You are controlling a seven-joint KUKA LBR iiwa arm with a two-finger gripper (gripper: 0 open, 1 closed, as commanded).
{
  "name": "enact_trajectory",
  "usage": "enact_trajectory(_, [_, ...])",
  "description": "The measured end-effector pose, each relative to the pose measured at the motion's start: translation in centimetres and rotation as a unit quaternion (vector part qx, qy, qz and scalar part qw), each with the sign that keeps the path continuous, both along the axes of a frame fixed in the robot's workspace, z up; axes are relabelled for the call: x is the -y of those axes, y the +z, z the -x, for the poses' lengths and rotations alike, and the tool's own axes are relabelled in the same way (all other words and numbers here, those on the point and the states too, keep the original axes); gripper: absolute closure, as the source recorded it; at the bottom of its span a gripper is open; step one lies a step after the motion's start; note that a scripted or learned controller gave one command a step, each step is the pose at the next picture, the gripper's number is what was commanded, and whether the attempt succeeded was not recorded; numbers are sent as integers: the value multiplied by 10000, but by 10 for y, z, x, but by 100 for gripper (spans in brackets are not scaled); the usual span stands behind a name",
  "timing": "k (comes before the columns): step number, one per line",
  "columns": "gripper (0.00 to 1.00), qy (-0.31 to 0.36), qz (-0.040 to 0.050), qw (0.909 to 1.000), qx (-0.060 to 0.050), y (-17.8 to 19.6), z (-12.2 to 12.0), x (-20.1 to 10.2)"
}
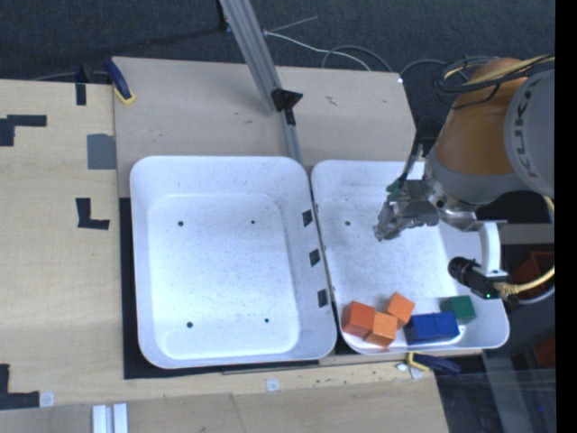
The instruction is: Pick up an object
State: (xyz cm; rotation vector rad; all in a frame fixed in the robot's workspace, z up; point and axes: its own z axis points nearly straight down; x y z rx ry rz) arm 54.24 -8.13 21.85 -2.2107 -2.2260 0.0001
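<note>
Left white bin [162,183] sits bare beside the right white bin [361,180], and over that one the grey, orange-banded arm [491,142] marked "KUK" reaches in from three o'clock, gripper [389,226] angled down with nothing visibly held; finger spread, cannot tell. At the right bin's six o'clock edge cluster three orange blocks [361,317], one blue block [431,328] and one green block [463,308], well apart from the gripper.

Orange blocks [374,319], blue block [431,328], green block [462,308] along right bin's near edge
</note>
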Motion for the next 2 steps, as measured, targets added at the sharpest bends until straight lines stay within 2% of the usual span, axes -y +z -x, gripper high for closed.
enact_trajectory(1, [100, -13, 3, 10000, -2, 23, 55, -36])
enact_trajectory(2, [100, 15, 1, 10000, 31, 74, 59, -104])
